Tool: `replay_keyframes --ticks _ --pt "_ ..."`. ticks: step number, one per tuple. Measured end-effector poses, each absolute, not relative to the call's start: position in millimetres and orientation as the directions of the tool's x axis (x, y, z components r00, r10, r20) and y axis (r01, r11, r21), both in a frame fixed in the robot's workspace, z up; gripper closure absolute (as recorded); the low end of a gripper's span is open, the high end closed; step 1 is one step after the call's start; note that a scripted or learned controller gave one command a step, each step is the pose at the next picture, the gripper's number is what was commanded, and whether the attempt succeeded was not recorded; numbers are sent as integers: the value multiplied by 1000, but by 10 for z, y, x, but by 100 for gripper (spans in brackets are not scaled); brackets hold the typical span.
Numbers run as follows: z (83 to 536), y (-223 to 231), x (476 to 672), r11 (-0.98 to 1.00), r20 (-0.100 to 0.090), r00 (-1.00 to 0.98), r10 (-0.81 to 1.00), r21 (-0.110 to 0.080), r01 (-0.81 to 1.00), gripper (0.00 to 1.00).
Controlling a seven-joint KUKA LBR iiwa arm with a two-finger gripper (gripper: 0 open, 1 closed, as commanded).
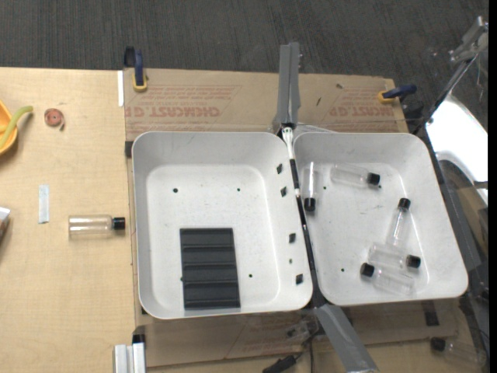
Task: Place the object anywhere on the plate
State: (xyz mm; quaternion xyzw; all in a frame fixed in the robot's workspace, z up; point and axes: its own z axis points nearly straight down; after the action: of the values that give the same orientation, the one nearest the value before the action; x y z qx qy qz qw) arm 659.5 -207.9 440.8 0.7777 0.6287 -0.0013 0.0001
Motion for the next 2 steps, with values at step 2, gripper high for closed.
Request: replay_keyframes --ticks 2 --pt "3991 -1842 6593 -369 -3 369 930 -2 930 0"
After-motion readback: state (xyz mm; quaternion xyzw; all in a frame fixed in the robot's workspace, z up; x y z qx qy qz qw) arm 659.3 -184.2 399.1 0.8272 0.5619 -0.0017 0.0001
